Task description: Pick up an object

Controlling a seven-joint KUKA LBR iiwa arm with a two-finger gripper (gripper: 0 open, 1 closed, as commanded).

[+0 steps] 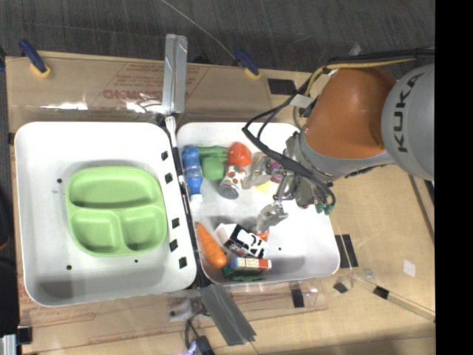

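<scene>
Down in the right bin [325,251] now: gripper [270,217] hanging low, just up and right of the box [247,240]. Open or clenched? Cannot tell from this slant, with cables and wrist crowding the tool. Nothing visibly caught in it, so no pick to call yet.

Looks like the approach step, with the black-and-white box as the likeliest target. Crowded spot, though: carrot [212,248] lying just left of the box, a small pile of flat things pressed in just below it, near the bin's front wall. Well up from the box, a can [231,181] tipped on its side; up and left of the box, a blue bottle [192,170] along the dividing wall. Far left of the box, a green tray [116,209] sitting in the other bin [37,198], out of the play.

To do this well: slide over to centre on the box before dropping, not down on its near corner. Line up across the box's narrow side, since it lies at a tilt. Come straight down, close gently, lift slowly. Biggest risks, by the look of it: clipping the edge and nudging the box into the carrot, or dragging the pile below the box up along with it. Bare floor just right of the box gives room to come in from that side.
</scene>
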